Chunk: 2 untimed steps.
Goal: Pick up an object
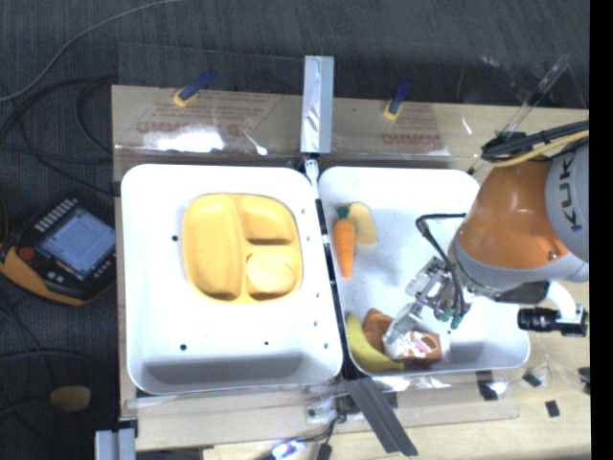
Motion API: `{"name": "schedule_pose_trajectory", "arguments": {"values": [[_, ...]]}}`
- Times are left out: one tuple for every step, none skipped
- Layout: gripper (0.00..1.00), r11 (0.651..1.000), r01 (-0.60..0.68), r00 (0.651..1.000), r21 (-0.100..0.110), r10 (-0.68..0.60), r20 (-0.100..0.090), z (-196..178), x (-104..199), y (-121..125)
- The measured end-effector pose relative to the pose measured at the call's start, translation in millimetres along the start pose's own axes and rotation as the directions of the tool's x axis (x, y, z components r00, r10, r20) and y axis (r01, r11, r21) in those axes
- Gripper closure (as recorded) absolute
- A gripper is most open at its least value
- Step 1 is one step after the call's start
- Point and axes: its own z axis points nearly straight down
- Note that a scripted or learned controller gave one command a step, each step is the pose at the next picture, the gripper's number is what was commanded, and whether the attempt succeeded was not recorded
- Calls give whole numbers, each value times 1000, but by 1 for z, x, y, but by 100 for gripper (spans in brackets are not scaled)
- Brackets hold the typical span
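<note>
On the floor left of the bench [220,113] lies an orange-and-black handheld control pendant [59,250]. The left shallow white bin [153,353] holds a yellow plastic divided tray [241,245]. In the right shallow white bin [402,185], an orange toy carrot [344,242] lies near the dividing wall, a yellow toy banana [362,346] at the front beside a crinkled snack packet [418,345]. The metal two-finger gripper [410,322] hangs over that packet; whether its jaws are parted or gripping cannot be told.
</note>
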Motion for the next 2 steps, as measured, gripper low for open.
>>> {"name": "schedule_pose_trajectory", "arguments": {"values": [[0,988,-155,988,-6,155,18,39,1,9],[0,968,-252,968,-7,252,5,40,-28,28]]}}
